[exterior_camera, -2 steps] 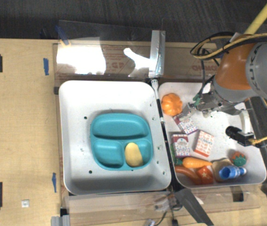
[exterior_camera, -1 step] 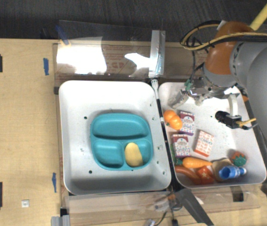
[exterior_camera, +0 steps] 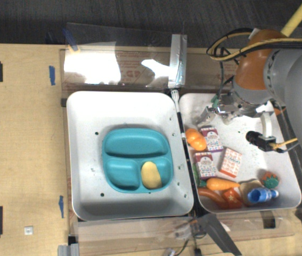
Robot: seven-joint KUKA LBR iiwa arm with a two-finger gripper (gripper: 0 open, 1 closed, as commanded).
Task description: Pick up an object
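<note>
A cluster of small objects fills the right shallow white plastic bin [exterior_camera: 294,196]: a round orange fruit [exterior_camera: 196,139] at 9 o'clock against the left wall, three small red-and-white printed cartons [exterior_camera: 210,137] near centre, an orange carrot-shaped toy [exterior_camera: 221,184] and a blue-capped bottle [exterior_camera: 260,196] along the 6 o'clock edge. Bare floor remains toward 3 o'clock. The grey metal two-finger gripper [exterior_camera: 220,110] hovers at 12 o'clock, nothing between it; whether its jaws are spread I cannot tell. The left white bin [exterior_camera: 81,143] holds a teal divided plastic tray [exterior_camera: 132,153] bearing a yellow egg-shaped piece [exterior_camera: 151,175].
</note>
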